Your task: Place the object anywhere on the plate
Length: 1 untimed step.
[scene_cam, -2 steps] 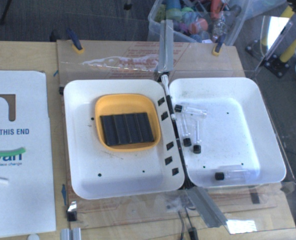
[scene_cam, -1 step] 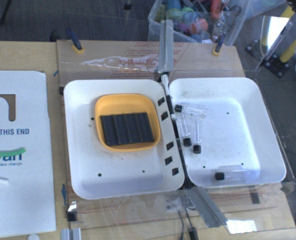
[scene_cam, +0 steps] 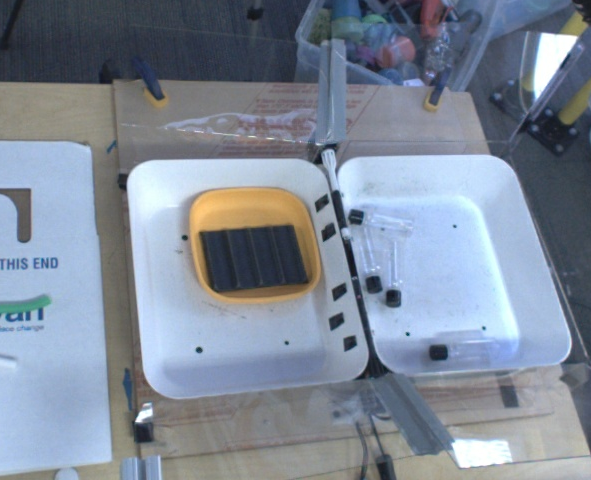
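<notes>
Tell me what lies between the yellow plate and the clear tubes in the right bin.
In the camera view, the yellow plate and the clear black-capped tubes are separated by the two bins' adjoining rims, marked with a row of black tabs. Otherwise bare white floor.

- Bins (scene_cam: 455,353): white plastic, smooth, slight sheen.
- Plate (scene_cam: 255,206): yellow plastic, matt.
- Slab (scene_cam: 254,256): dark, ribbed, matt.
- Tubes (scene_cam: 380,253): clear plastic, glossy, black caps.
- Bench (scene_cam: 45,113): pale wood.

Arm's colours, shapes, markings: cannot tell
</notes>
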Motion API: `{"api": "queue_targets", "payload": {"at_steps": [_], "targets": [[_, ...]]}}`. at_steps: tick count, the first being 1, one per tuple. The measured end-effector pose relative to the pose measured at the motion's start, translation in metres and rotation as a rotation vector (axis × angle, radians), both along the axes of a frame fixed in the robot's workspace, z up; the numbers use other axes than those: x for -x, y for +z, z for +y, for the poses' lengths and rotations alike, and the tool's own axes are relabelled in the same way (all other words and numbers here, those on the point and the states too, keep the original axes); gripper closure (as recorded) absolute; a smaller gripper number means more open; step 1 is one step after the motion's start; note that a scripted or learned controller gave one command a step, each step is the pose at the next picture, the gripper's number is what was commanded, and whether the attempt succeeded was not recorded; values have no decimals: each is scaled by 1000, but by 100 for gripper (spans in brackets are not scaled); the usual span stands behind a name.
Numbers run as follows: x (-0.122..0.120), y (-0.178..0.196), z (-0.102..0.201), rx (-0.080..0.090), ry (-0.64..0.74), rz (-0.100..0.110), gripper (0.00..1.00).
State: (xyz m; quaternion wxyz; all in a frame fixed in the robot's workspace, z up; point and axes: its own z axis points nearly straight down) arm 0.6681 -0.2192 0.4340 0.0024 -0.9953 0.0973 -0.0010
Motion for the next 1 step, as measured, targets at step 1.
{"api": "queue_targets", "payload": {"at_steps": [1], "targets": [[0, 0, 0, 0, 0, 0, 100]]}}
